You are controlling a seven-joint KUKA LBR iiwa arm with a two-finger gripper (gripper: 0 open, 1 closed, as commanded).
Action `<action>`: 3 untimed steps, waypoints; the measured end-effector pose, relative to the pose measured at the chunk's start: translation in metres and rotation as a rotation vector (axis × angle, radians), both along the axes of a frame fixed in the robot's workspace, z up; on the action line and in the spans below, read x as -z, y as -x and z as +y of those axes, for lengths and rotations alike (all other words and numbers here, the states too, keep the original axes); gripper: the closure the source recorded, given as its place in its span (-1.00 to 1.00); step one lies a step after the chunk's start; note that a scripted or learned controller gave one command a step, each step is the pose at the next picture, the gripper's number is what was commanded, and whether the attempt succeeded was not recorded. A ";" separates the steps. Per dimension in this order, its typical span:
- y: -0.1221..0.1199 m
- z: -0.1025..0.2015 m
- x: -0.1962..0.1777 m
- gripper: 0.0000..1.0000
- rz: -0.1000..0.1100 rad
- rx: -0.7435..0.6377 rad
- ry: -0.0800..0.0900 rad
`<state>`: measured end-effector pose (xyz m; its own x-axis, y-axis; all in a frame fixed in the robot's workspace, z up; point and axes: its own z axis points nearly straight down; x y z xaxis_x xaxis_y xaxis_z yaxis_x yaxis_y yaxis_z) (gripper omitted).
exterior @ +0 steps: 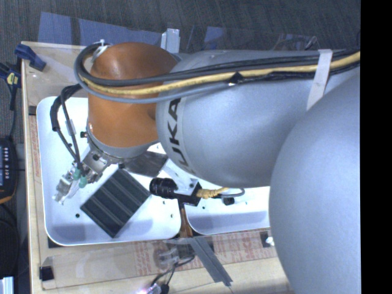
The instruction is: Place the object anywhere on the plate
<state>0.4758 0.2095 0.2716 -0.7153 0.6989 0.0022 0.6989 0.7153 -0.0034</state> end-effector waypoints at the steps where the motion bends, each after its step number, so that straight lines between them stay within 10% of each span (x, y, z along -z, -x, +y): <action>1: 0.000 0.004 -0.046 1.00 -0.003 -0.045 -0.001; 2: -0.001 0.002 -0.001 1.00 -0.002 -0.096 0.001; 3: -0.037 0.005 -0.123 1.00 -0.004 -0.103 -0.002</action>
